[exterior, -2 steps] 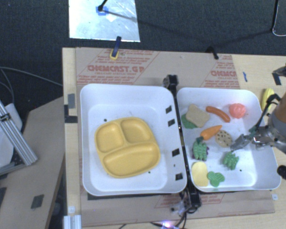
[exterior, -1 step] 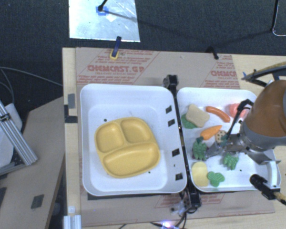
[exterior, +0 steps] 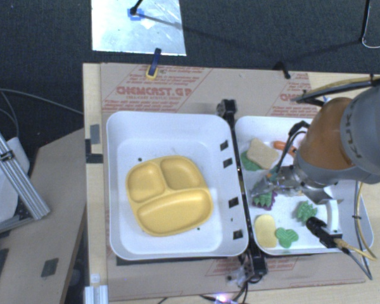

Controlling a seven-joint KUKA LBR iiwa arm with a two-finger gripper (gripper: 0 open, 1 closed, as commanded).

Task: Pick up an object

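2 shallow white plastic bins sit side by side on the brown cardboard-covered surface (exterior: 196,81). The left white bin (exterior: 171,122) holds a yellow 3-compartment plastic plate (exterior: 170,195), lying flat at its centre. The right white bin (exterior: 266,124), toward the right of the frame, holds the small items a pick could target: a tan bread-shaped piece (exterior: 261,154) at its upper left, a dark green leafy piece (exterior: 249,164) just beside it, a purple grape-like cluster (exterior: 263,199) in the middle, a pale yellow oval piece (exterior: 265,227) and a bright green piece (exterior: 286,236) along the lower edge, and another green leafy piece (exterior: 304,210) to the right. The grey arm with its orange band (exterior: 326,141) leans in from the right over this bin, which suggests that the pick is aimed at the cluttered side, not at the plate. The tool (exterior: 270,185) hangs low, just above the purple cluster and near the bread piece; its tip is blurred, so I cannot tell whether it is wide or narrow, and nothing visibly sits in it.
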